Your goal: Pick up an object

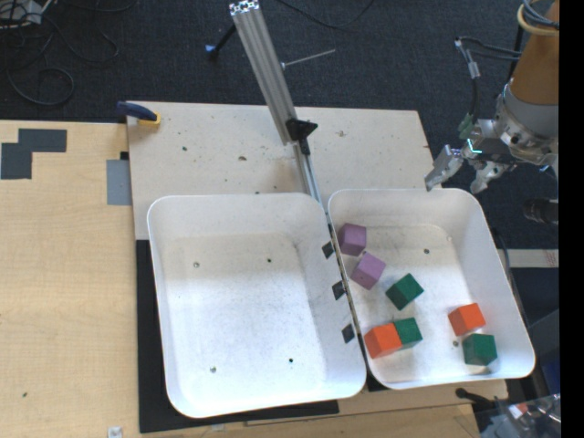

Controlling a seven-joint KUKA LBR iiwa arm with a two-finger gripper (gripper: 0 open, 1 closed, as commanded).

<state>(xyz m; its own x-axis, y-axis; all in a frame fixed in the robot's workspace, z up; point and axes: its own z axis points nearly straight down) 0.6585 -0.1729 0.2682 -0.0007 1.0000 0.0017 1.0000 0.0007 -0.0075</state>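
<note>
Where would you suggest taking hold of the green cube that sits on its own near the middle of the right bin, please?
Take the green cube from straight above, across two opposite flat side faces. It stands apart from the purple cube and from the orange and green pair, so there should be room on each side. It sits turned relative to the bin wall, so the pincer would probably need rotating to match its faces.

Single fixed camera — mounted above the table [228, 144], angled down at a slant. Takes in both white bins [182, 217] side by side at middling distance; arm [529, 89] entering from frame right — dark floor beyond.
</note>
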